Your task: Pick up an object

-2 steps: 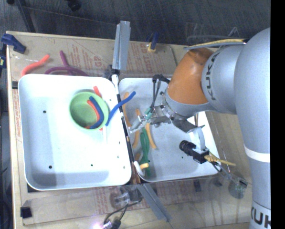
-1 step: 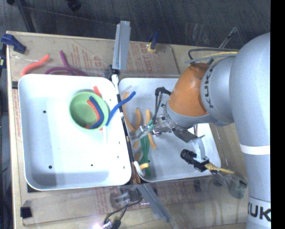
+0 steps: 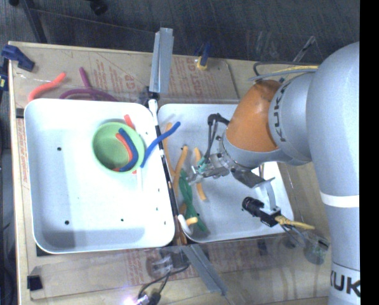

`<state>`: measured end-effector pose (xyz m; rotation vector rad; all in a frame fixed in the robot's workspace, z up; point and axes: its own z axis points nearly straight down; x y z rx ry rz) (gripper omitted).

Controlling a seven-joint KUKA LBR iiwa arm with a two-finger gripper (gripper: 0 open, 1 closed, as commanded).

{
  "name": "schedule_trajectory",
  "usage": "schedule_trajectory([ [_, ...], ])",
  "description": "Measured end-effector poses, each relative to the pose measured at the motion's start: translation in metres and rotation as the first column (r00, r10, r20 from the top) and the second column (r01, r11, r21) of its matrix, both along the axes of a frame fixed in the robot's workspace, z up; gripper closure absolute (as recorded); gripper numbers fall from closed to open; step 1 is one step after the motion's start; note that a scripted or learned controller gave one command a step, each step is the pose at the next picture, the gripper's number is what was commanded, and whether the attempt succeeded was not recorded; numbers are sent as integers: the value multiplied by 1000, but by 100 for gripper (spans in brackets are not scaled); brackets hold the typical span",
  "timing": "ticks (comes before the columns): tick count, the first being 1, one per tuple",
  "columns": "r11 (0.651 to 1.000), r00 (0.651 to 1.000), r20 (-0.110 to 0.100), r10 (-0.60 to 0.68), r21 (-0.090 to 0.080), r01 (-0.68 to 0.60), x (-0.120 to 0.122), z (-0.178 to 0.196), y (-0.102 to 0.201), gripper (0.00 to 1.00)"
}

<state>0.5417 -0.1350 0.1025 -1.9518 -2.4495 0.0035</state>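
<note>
gripper point(image 3: 200, 168): low in right bin point(image 3: 240, 224), grip state cannot tell | orange and green pieces point(image 3: 190, 189): clustered just beside and below it | green bowl point(image 3: 115, 146): left bin point(image 3: 68, 189), well apart leftward

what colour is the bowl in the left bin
Green: the bowl sits in the left bin, seen clearly in the camera view.

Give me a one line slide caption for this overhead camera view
Gripper lowered among thin sticks in the right bin; green bowl in the left bin.
</note>
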Motion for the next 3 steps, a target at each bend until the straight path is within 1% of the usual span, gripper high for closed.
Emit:
schedule_trajectory([
  [1,996,996,11,-90,-4,90,-1,182,31,100],
  [2,996,996,10,-90,-4,90,-1,181,31,0],
  [3,1000,1000,23,16,-7,-16,20,43,34,0],
])
